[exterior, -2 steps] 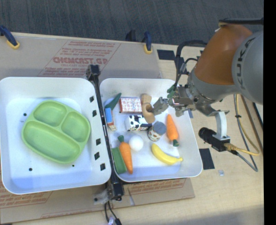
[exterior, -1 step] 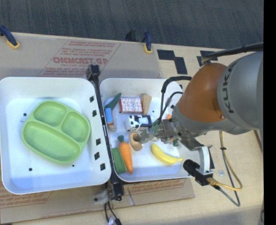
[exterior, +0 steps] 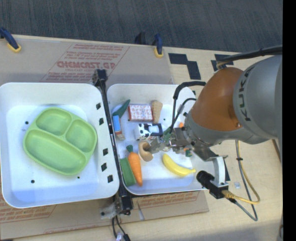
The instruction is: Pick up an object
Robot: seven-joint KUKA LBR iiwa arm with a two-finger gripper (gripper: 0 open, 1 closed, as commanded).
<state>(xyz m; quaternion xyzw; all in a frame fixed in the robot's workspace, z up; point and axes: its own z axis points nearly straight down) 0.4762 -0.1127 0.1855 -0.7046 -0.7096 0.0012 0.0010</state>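
Camera view, looking down at a slant. Two shallow white bins sit side by side on a table (exterior: 32,54) covered with printed cardboard. The left bin (exterior: 7,149) holds a green divided plate (exterior: 60,140) with three compartments, lying near the bin's centre. The right bin (exterior: 153,185) holds the loose objects. At its 12 o'clock lies a red-and-white printed packet (exterior: 140,113), with a small tan piece (exterior: 157,108) just beside it at 3 o'clock. At the bin's 10 o'clock, along the dividing wall, lies a blue-and-teal tool with an orange tip (exterior: 118,118). Near the centre stands a black-and-white toy cow (exterior: 146,130). Below it, at 6 o'clock from the cow, is a small wooden cup-shaped piece (exterior: 145,151). At the bin's 7 o'clock lies a toy carrot (exterior: 134,167), orange with a green top, touching a green block (exterior: 126,170) on its 9 o'clock side. A yellow toy banana (exterior: 176,165) lies at the bin's 5 o'clock.

The grey arm with its orange band (exterior: 215,102) enters from 3 o'clock and covers the right part of the right bin. The jaws (exterior: 164,142) sit low over the bin between the cow, the wooden piece and the banana, at 11 o'clock from the banana; whether they are open, closed or gripping anything cannot be told from this angle. Blue-and-yellow clamps (exterior: 10,40) hold the cardboard at the table's far edge.
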